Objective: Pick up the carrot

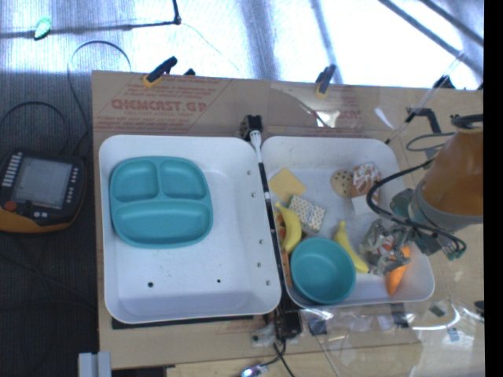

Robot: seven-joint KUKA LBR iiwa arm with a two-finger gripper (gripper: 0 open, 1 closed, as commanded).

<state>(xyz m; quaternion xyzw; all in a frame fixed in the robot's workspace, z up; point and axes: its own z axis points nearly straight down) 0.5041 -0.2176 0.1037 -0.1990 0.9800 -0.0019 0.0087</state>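
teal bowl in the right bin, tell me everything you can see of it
The teal bowl is round, deep and smooth, plastic by its look, one plain blue-green colour inside and out. It stands upright and nothing shows inside it. It sits in the near part of the right bin, close to the front wall. A banana lies against its upper left rim, and a second banana runs along its right side. The gripper is further right, apart from it.
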